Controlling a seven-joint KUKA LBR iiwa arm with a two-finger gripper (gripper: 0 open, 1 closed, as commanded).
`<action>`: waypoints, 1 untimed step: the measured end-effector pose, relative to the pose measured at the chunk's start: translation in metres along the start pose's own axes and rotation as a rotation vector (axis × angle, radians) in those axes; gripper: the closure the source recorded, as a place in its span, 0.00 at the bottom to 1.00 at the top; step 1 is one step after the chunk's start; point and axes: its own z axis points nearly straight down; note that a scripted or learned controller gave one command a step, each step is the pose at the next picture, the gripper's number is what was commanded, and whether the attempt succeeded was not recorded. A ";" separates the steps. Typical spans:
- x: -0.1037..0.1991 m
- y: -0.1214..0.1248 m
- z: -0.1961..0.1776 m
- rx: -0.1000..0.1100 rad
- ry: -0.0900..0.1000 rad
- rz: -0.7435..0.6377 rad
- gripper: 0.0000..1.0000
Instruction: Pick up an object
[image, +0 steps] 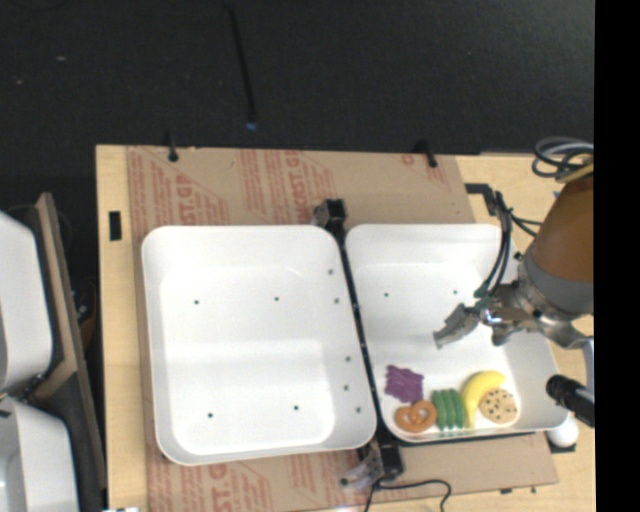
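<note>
Gripper: the gripper (452, 328) hangs over the middle of the right bin (420, 250), pointing toward the left of the view; it is small and blurred, so I cannot tell how wide it stands.
Hold: nothing shows between its tips; white bin floor lies around and under them.
Arm: the arm (565, 245) comes in from the right, its orange band cut off by the frame edge; cables curl above it.
Hidden: the arm's wrist covers part of the right bin's far right wall; the gripper's shape near the wrist merges with dark fittings and is hard to read.
Objects: five small things sit bunched at the right bin's near edge.
Purple piece: the purple piece (404, 381) lies nearest the gripper, below and a little left of its tips, apart from them.
Pretzel: a brown pretzel (415, 416) lies just below the purple piece.
Green piece: a green ridged piece (450, 408) touches the pretzel's right side.
Yellow piece: a yellow piece (483, 385) sits right of the green one, below the gripper.
Cookie: a spotted cookie (497, 405) leans against the yellow piece.
Left bin: the left bin (250, 340) sits beside the right one, their rims touching.
</note>
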 end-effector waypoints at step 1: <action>0.000 0.001 -0.002 -0.005 -0.001 0.000 0.00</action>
